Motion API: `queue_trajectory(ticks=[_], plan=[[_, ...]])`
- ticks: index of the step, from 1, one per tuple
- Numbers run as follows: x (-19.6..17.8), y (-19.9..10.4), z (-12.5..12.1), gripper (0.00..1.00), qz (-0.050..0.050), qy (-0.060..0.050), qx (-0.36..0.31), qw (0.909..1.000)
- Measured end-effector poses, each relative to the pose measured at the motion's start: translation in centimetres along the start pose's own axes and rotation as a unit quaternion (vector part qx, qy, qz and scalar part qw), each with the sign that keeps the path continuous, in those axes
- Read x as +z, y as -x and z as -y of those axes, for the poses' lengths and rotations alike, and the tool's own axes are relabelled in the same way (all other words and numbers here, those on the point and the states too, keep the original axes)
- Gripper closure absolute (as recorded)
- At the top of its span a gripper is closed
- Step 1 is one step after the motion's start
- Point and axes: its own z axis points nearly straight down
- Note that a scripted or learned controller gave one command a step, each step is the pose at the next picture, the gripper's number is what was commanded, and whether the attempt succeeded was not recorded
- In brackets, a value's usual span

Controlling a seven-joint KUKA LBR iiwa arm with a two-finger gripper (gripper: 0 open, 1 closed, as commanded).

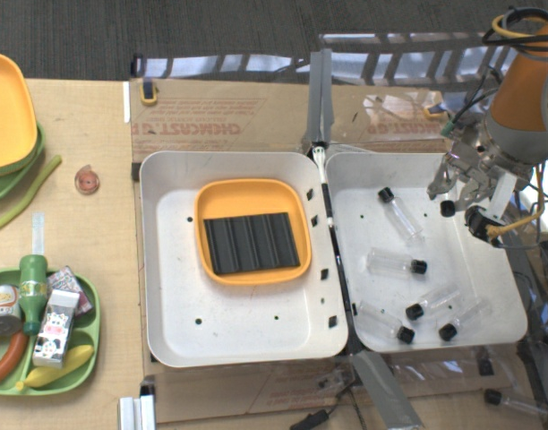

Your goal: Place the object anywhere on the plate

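Observation:
An orange plate (252, 199) sits in the left bin (166, 267), toward its back. A dark grey ribbed slab (252, 244) lies flat on the plate and covers most of its middle. Several clear tubes with black caps lie in the right bin (498, 307): one (399, 211) near the back, one (396, 263) in the middle, others (431, 310) near the front. My gripper (455, 186) hangs over the right bin's back right part, beside a small black cap (448, 208). The wrist hides what lies under it.
On the bench to the left stand a stack of orange and green plates (7, 124), a green tray of toy food (41, 334) and a small pink disc (87, 180). A metal rail (321, 106) runs between the bins at the back.

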Motion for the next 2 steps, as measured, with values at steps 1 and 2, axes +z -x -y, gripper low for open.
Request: queue_trajectory(ticks=[1,2], plan=[[-4.0,2.7,-6.8,1.0,-0.001,0.001,-0.02,0.9998],[-9.1,2.2,-8.3,1.0,0.0,0.002,-0.124,0.9922]])
